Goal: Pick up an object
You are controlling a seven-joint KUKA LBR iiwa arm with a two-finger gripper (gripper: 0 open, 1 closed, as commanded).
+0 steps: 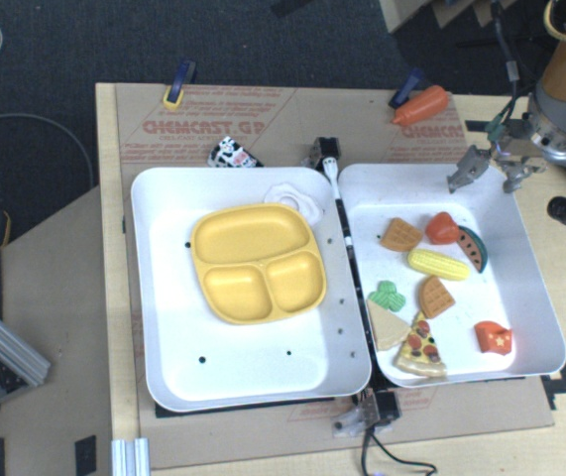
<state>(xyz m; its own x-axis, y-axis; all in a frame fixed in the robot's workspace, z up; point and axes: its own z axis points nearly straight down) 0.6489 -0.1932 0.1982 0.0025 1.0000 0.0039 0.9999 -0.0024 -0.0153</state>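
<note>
Dark carpet surrounds a pale wooden counter [114,266] that carries a printed cardboard sheet and two shallow white bins side by side. On the left bin [164,365] sits a yellow divided tray [258,262], with a bit of white crumpled material [297,198] just behind it near the far rim. Over in the right bin [530,296] lies a scatter of toy food: a brown bread-like piece [400,234], a red tomato-like piece [442,228] touching a watermelon slice [473,248], a yellow corn cob [438,263], a green leafy piece [387,295], another brown wedge [435,296], a pizza slice [421,348] and a red pepper-like piece [494,337].

From the right, the grey arm reaches in, and its gripper [489,170] hangs over the far right corner of the right bin, its fingers [465,172] spread apart with nothing between them. Nearest to them are the tomato-like piece and the watermelon slice, a little toward the camera and left of the fingers; the remaining food lies farther toward the near rim.

Bare white floor shows in the right bin's far portion around the gripper. Both the pizza slice and the pepper-like piece lie close to the near rim. An orange carrot-like toy [421,105] rests on the cardboard behind the right bin.
</note>
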